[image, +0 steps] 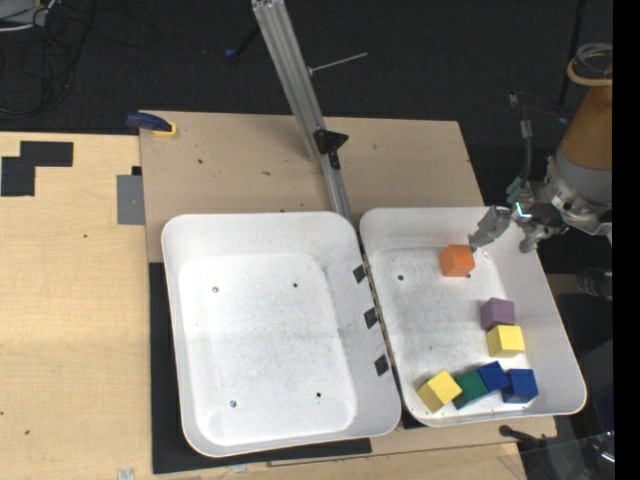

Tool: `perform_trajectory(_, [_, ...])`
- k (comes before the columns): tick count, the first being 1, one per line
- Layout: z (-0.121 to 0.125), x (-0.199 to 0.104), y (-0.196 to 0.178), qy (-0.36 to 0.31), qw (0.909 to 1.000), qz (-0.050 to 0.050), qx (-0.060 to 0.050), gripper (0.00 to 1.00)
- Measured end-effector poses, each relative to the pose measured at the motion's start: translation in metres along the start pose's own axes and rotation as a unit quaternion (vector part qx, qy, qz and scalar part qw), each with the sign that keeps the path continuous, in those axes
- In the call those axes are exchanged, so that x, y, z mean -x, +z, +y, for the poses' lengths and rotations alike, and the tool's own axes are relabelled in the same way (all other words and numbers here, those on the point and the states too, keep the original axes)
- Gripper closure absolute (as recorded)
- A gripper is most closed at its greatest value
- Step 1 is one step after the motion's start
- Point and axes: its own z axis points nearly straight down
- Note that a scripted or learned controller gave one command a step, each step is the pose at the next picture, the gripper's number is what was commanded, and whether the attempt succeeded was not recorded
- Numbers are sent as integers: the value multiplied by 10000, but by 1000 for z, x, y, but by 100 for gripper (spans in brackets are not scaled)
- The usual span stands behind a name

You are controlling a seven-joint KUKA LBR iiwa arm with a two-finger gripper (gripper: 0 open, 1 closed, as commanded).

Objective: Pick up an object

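An orange cube (457, 260) lies in the upper middle of the right bin (420, 230). My gripper (508, 230) hangs over that bin's far right corner, just right of and above the orange cube, its two fingers spread apart with nothing between them. A purple cube (497, 313) and a yellow cube (505, 340) lie lower at the right side. Along the near edge sit a second yellow cube (438, 390), a green block (470, 386) and two blue cubes (492, 375) (521, 384).
The left bin (190, 238) stands beside the right one, with black clips (371, 317) along the seam. A slanted aluminium bar (296, 78) rises behind the bins. The grey arm with its orange band (588, 128) enters from the right.
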Motion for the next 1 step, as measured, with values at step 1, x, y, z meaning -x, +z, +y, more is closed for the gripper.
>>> perform_trajectory(1, [1, 0, -3, -11, 10000, -8, 20, 0])
